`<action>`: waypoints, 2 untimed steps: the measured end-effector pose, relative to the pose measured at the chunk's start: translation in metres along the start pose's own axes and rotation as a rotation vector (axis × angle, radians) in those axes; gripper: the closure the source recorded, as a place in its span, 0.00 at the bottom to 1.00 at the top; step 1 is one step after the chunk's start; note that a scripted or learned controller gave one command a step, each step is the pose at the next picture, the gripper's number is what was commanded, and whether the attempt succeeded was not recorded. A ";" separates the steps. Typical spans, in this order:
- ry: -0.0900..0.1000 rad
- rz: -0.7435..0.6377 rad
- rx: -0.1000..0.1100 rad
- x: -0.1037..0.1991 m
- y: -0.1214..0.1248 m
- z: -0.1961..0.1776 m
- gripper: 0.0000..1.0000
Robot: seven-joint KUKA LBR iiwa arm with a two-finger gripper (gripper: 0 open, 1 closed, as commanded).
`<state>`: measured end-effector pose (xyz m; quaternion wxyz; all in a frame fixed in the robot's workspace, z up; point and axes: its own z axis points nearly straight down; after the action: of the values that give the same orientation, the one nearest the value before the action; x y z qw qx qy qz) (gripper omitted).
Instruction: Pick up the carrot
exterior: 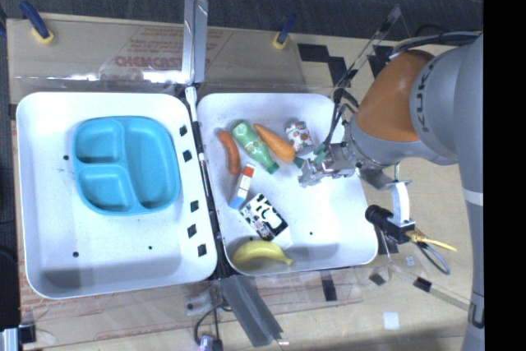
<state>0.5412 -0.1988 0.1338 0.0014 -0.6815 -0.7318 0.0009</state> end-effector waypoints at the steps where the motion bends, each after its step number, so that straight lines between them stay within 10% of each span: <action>1: 0.000 0.155 0.000 0.061 0.054 -0.058 1.00; 2: 0.001 0.385 0.003 0.083 -0.021 -0.072 1.00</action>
<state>0.5149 -0.1172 0.2061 0.0026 -0.8089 -0.5880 0.0020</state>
